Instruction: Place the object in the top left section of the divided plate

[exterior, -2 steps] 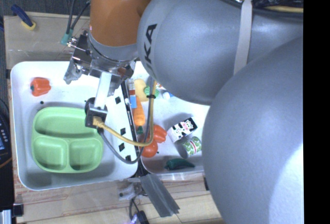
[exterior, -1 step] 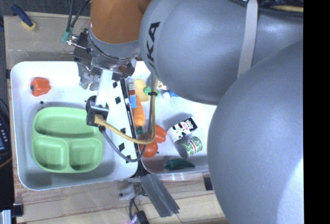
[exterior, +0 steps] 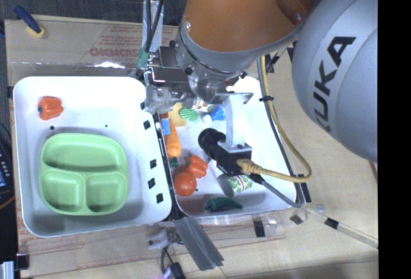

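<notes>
A green divided plate (exterior: 83, 173) lies in the left bin (exterior: 26, 98), with one long section on top and two smaller ones below. A small orange-red pepper (exterior: 50, 107) rests on the bin floor above the plate's upper left corner. My gripper (exterior: 183, 103) hangs low over the top of the right bin (exterior: 282, 162), just right of the wall between the bins. Directly beneath it lie a yellow toy (exterior: 180, 114) and a carrot (exterior: 172, 137). The big orange wrist hides most of the gripper from above.
The right bin also holds a tomato (exterior: 184, 183), a red pepper (exterior: 197, 166), a green can (exterior: 237, 184), a dark green vegetable (exterior: 223, 204) and a blue piece (exterior: 218, 114). A black fitting with a yellow cable (exterior: 282, 175) crosses that bin.
</notes>
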Robot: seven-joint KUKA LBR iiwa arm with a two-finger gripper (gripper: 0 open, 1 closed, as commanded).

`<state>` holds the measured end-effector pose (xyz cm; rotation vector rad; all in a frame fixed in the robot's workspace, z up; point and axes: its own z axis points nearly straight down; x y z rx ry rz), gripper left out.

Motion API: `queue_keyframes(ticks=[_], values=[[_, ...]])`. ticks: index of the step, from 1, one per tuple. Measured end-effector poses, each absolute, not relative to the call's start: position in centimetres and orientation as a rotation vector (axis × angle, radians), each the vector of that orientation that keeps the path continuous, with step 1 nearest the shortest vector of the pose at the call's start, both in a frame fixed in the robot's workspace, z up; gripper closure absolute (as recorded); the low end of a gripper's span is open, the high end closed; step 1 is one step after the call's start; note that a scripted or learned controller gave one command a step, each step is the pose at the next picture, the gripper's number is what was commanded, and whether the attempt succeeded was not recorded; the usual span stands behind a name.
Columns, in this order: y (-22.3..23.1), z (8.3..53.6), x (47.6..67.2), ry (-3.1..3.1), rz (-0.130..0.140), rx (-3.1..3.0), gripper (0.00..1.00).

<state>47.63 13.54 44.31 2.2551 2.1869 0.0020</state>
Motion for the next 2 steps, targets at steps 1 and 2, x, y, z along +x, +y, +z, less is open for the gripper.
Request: queue_keyframes(ticks=[1,2], values=[[18.6,31.8,47.6,2.358,-0.011,2.079,1.0],[21.1,19.2,47.5,2.585,-0.011,1.792,1.0]])
